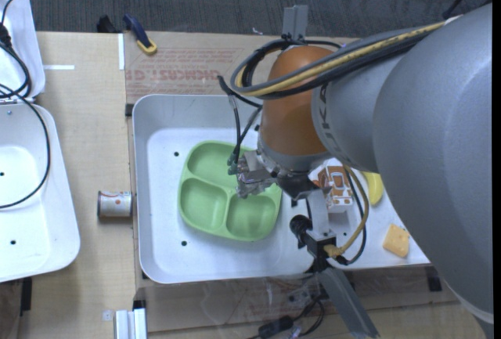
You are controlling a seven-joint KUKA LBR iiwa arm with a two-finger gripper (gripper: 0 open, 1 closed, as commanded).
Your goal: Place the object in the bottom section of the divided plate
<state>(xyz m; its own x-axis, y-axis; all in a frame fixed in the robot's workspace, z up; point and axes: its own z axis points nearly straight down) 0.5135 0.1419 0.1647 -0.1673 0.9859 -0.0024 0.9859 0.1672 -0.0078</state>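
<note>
One small cheese wedge (397, 240), likely light, rigid, slippery: grip its flat faces. Pincer (249, 182) over divided plate (205, 196); state indiscernible.

Light green divided plate (223, 200), three sections, flat in the right-hand white bin (160, 173), nearer its left wall. Right edge partly hidden beneath the arm. Object for placing not identifiable.

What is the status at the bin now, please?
Gripper over green divided plastic plate, jaws unclear. Plate sits in white bin. Yellow wedge-shaped piece lies beside, apart.
</note>
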